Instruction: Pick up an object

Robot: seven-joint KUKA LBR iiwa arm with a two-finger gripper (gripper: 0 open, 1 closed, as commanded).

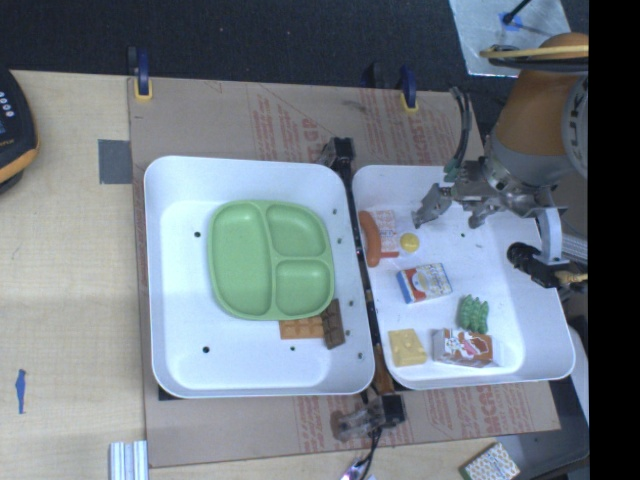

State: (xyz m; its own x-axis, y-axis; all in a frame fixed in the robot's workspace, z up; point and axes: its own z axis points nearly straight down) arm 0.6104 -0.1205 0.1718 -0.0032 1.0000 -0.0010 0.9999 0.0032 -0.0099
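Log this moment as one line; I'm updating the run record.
stage: approach | gripper: open, above right bin, holding nothing | nearest: yellow ball, hot dog | left bin: green plate

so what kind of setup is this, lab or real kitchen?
Most likely a lab test bench, not a kitchen: two white bins clamped onto cardboard, toy food in the right one, a green plate in the left, and the arm with its hand reaching in.
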